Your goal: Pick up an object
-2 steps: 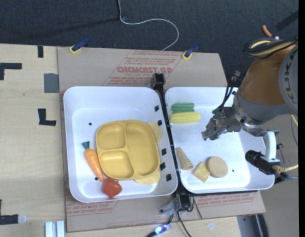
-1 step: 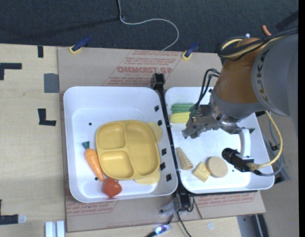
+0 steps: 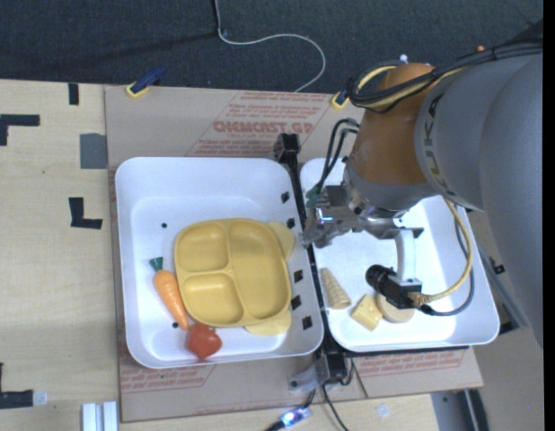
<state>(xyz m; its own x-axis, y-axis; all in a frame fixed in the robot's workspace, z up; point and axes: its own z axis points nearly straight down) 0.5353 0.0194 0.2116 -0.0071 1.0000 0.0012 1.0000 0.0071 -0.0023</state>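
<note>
Early in the pick, by the look of it. Poised low over the right bin [image 3: 444, 320], hard against the wall shared with the left bin [image 3: 143, 205]. Jaws spread or pressed together? Impossible to tell, with so much dark clutter under the wrist. No sign of anything pinched, nor of anything raised off a bin floor.

Closest candidates, just toward the view's bottom from the jaws: a ribbed tan cone piece [image 3: 333, 287] and, a little further the same way, a pale yellow wedge [image 3: 367, 312], both lying flat in the right bin. Across the wall, toward the view's left of the jaws: a yellow divided plate [image 3: 233, 270], near. Beyond it, well apart from the jaws: an orange carrot [image 3: 172, 299] and a red fruit-like piece [image 3: 203, 340].

Left to do, judging from this: nearly everything. Settle over one thing, most likely the cone piece, then descend, close, and lift clear of the bin.
</note>
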